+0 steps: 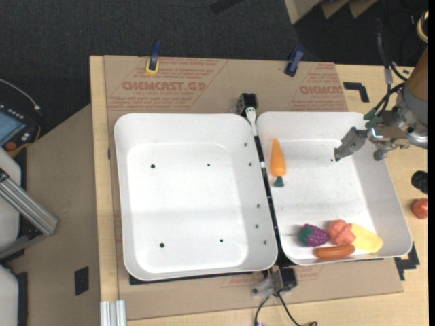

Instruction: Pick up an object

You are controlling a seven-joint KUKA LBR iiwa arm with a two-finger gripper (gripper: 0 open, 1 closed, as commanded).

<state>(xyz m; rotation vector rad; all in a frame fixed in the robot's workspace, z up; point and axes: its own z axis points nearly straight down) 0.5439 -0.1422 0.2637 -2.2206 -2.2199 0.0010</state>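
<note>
A: Where does the gripper point(366, 145) sit?

B: Over the right bin point(319, 182), toward its 2 o'clock corner, hanging from the grey arm point(416, 111) that comes in from 3 o'clock. Its two dark fingers point(348, 144) stand apart, one pointing toward 8 o'clock, the other shorter beside it. Nothing lies between them.

A: And the things it could pick?

B: A toy carrot point(278, 157) lies near the bin's 10 o'clock side, close to the divide between the bins. It is bright orange, tapered, lengthwise from 12 to 6, with a small green stub at its 6 o'clock end. It is well apart from the gripper.

A: The rest?

B: A cluster at the bin's 5 o'clock corner: a purple bunch of grapes point(312, 235) with a green tip, a pinkish-orange lumpy piece point(342, 231), a yellow piece point(367, 239), and a reddish-orange sausage point(333, 252) lying crosswise beneath them. They touch one another.

A: The left bin point(190, 195)?

B: White, shallow, with a few dark dots on its floor.
</note>
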